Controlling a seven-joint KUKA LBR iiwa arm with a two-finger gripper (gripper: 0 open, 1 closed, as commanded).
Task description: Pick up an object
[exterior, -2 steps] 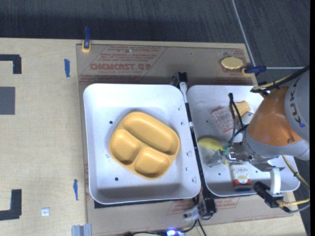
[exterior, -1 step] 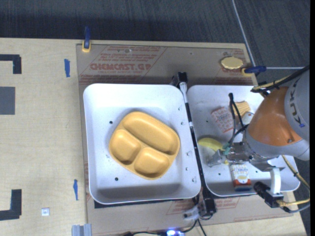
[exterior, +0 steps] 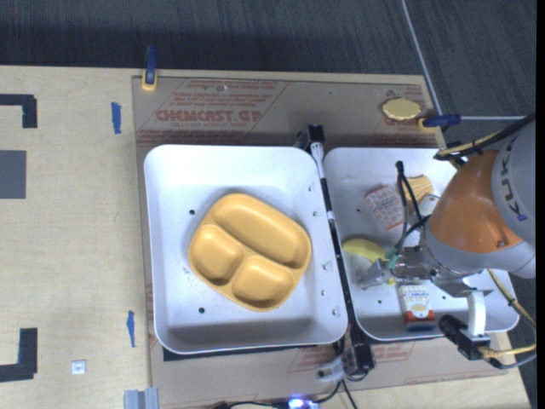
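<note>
Yellow dominates both bins: we log a three-compartment yellow tray lying tilted in the left bin, probably dropped there, not placed. In the right bin a banana lies near the left wall, just beside the gripper. We also see a printed packet further back, a small tan item by the cable, and an orange-and-white carton near the front rim. Arm reaches in from the right, wrist low over the bin, so we judge it is going for the banana or something right under it. Jaws sit in wrist clutter and cables; we cannot tell their opening or whether anything is between them. A yellow disc rests on the table behind the bins, outside play.
</note>
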